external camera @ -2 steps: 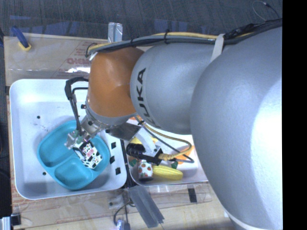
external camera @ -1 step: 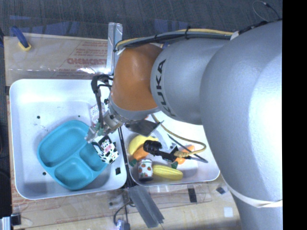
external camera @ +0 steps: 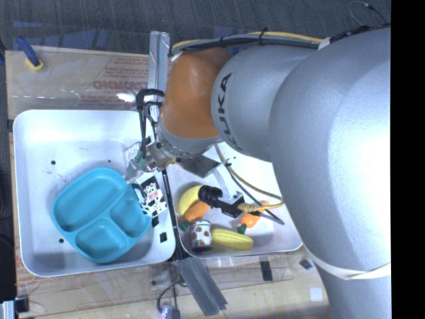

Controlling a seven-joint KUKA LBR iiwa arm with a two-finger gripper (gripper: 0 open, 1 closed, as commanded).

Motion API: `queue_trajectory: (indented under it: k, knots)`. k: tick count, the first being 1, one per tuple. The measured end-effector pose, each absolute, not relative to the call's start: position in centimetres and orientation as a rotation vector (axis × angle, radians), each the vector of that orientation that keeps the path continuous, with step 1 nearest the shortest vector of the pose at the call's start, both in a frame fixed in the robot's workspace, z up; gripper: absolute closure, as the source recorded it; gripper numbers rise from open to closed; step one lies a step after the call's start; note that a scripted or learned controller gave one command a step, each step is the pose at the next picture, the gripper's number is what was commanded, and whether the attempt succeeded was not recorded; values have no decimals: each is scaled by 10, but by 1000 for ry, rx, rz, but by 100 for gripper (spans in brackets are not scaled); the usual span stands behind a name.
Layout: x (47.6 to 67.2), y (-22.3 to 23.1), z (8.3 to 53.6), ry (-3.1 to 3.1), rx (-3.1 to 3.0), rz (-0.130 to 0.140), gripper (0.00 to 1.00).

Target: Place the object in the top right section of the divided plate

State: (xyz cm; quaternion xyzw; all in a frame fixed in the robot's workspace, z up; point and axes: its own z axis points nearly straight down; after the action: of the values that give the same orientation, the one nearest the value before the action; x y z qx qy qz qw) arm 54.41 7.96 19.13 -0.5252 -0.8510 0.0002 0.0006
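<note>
Hand [external camera: 147,171], grip state unclear, sits by divided plate [external camera: 99,212] whose long axis runs upper-left to lower-right.

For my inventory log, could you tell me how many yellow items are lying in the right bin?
2. A yellow banana-like piece lies at the right bin's left side, and a corn cob lies along its near edge. The arm covers much of that bin, so more may be hidden.

Blue divided plate [external camera: 99,221] open overhead; arm [external camera: 279,105] crowds its 2 o'clock side, black-and-white toy [external camera: 151,198] at 3 o'clock.
</note>
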Motion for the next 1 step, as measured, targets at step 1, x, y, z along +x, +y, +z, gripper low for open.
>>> queue_trajectory:
  k: [1]
  knots:
    - [544, 79, 191, -2672, -1651, 2, 0]
